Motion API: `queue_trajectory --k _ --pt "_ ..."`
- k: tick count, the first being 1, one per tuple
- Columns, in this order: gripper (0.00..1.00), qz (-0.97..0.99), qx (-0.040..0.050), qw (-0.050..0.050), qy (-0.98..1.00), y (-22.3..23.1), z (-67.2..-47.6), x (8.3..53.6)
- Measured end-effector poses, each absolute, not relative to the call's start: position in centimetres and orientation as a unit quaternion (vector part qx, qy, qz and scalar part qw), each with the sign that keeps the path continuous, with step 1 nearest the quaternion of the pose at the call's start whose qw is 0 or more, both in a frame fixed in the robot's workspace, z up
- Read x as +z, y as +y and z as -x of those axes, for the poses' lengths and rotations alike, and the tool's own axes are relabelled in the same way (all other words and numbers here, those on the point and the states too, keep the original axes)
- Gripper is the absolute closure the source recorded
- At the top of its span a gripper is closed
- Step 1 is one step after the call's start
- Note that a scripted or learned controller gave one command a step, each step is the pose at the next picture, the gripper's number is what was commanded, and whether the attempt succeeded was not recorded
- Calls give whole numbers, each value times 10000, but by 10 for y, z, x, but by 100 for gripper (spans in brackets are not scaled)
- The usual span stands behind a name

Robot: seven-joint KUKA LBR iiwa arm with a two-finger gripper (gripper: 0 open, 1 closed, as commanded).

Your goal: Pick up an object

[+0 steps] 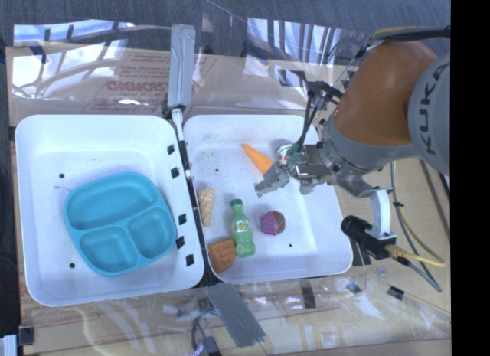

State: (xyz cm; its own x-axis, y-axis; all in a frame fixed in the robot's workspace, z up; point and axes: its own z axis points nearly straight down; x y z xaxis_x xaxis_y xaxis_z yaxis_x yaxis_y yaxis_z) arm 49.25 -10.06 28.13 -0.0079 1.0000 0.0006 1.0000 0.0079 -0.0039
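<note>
Partly fingers-hidden carrot (258, 157)

Blue three-compartment tray (119, 223) flat in left white bin (38, 136). Grey tape strip (181, 65) over seam between bins, another strip (236, 313) at near edge. Cardboard-like sheet, possibly printed (138, 79), under clear film behind bins on tabletop (429, 308).

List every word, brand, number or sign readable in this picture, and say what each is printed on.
"KUK", the rest cut off: grey letters on the arm's housing.
"CHIACAS", partly legible, red print on the cardboard behind the bins; smaller red lines there are too blurred.
Green bottle: label too small to read.
</note>
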Motion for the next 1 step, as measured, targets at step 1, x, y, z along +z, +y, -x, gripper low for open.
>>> queue_trajectory --k 1 --pt "0 7040 32 46 -7102 -89 -484 135"
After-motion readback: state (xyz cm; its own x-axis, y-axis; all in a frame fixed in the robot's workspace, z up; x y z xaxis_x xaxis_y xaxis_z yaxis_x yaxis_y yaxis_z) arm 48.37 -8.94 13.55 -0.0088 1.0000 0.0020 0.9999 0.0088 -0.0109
